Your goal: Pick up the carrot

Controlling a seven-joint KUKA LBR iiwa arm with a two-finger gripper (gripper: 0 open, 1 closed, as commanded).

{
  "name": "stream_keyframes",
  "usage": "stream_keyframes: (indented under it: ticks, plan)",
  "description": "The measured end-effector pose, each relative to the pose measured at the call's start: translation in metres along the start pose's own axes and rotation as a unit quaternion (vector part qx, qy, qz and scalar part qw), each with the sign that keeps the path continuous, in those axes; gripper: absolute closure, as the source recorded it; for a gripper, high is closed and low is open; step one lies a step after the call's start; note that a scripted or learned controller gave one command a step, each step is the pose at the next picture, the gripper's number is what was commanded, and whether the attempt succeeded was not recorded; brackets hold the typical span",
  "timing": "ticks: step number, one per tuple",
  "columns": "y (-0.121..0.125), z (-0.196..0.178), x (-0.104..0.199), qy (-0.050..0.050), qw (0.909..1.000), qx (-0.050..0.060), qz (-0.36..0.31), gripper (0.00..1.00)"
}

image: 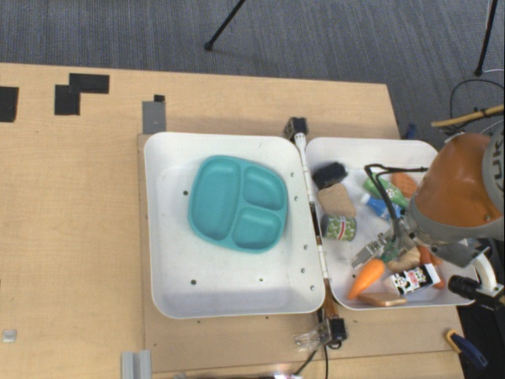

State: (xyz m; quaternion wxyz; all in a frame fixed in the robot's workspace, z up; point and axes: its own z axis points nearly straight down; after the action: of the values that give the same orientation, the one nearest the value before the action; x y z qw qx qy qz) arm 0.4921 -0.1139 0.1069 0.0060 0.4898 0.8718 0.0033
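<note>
Carrot [368, 276]: sitting in the right bin [341, 289], down near its front wall, fat orange body running diagonally. One end points toward the front-left corner of that bin, the other goes up and to the right, toward the arm.

Gripper [388, 245]: hanging just up and to the right of the carrot, basically at the carrot's upper end. Metal finger parts are poking out toward the carrot's top, but honestly I can't tell how wide it's spread or whether it has a grip on anything. Too much clutter and the wrist blocks a lot.

Key relation: the carrot lies down-left of the gripper, and its long axis roughly lines up with that same diagonal. So my guess is the fingers would need to straddle it across the diagonal, not along it.

Neighbours of the carrot: a small green can [341, 227] up and left of it, a black and white label thing [416, 278] just to its right, a tan piece [384, 298] right below it.

Left bin [170, 235]: well away from the carrot, holds a teal divided plate [237, 202].

Progress: carrot looks like it's lying in the bin, not lifted yet.
</note>
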Motion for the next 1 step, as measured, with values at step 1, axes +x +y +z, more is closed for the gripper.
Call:
stream_keyframes:
  ticks: [1]
  plan:
    - [0.0099, 0.0173, 0.0193, 0.0, 0.9985, 0.002, -0.056, 0.0]
